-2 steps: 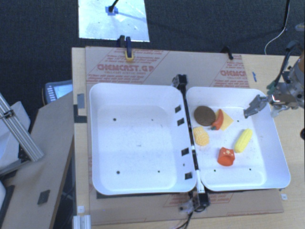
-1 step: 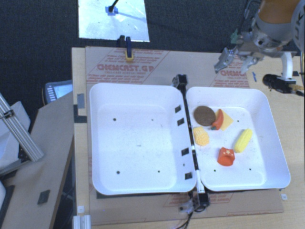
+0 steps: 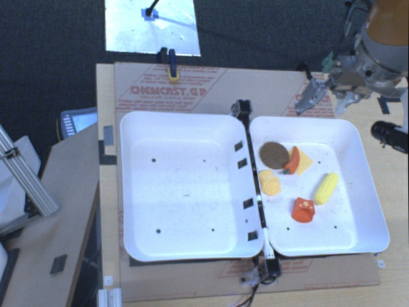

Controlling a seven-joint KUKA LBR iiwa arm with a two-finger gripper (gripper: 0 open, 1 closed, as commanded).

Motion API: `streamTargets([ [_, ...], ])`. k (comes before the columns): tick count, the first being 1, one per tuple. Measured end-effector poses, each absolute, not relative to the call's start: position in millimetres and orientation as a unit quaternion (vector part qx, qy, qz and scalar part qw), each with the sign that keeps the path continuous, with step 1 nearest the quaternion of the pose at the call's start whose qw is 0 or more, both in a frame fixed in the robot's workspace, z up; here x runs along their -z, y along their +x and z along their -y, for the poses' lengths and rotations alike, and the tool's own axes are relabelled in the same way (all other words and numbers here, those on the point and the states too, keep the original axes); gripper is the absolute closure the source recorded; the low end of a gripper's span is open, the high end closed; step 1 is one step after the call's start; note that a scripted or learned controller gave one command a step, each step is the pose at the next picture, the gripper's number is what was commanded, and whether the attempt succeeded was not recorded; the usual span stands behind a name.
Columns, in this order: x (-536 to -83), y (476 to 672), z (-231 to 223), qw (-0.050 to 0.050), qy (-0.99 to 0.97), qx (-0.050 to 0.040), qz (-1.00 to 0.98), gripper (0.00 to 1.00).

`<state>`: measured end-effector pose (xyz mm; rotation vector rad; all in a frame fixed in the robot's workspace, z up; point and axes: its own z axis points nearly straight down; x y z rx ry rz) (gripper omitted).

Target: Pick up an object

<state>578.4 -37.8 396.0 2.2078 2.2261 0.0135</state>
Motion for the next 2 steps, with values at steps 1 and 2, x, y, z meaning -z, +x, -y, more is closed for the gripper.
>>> streamTargets([
  [1,-429,577.8,-31,0.001,0.703,-0.0031,-0.711,0.0],
  [2,-196,634.6,-80,-0.004,0.705,0.0046,-0.71,0.0],
])
